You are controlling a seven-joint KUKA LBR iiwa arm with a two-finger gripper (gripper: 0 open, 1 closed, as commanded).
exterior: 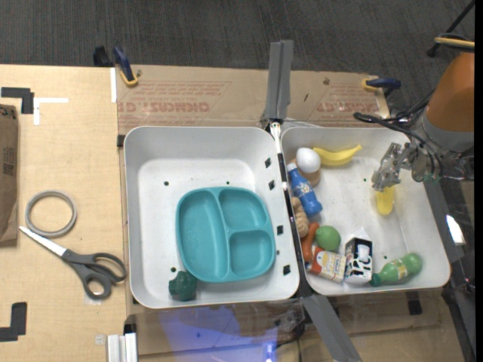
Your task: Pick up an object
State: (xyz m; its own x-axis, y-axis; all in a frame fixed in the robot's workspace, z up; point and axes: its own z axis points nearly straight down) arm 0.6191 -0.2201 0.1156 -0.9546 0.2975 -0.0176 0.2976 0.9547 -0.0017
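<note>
Bench with 2 bins (pixel 143 202); gripper (pixel 388 173) above small yellow piece (pixel 385 201), grip state unclear, pick seemingly unfinished

A dark grey carpeted floor (pixel 226 13) with a fine ribbed weave runs across the top of the view. Below it lies the pale wooden worktop (pixel 68 157), marked with black tape corners (pixel 19 96) and a strip of white tape. A flat sheet of brown printed cardboard (pixel 196 100) covers its middle, pinned by blue spring clamps (pixel 124 65) at the far edge. A roll of clear tape (pixel 51 213) and grey-handled scissors (pixel 79 261) rest at the left, beside a brown paper bag (pixel 7 176). A bluish glow (pixel 219 330) lights the near edge.
</note>
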